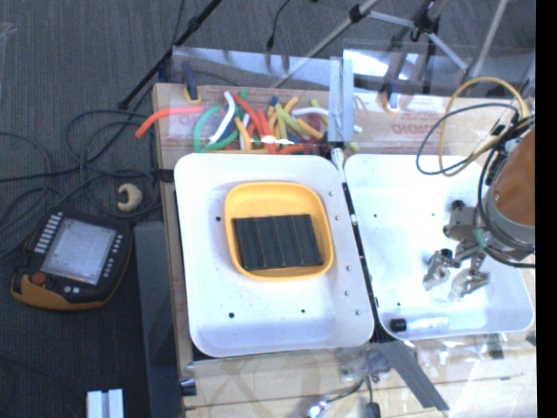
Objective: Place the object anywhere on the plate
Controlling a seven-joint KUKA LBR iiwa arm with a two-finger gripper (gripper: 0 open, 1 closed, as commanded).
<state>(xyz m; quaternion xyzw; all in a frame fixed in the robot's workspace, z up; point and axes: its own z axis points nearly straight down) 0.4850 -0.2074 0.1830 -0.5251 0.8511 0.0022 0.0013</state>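
Bright, even overhead light, slightly cool. The two white bins are near blown out — the right one's surface loses almost all texture, and its lower edge shows pale bluish glare. Shadows are soft and short; a faint one sits under the gripper. The yellow plate is saturated, its dark ribbed insert holding detail. The floor at left is darker, carpet weave still readable. Overall soft, low resolution — small holes and cables look smeared. The arm's orange band at the right edge is blurred. No obvious edge distortion.
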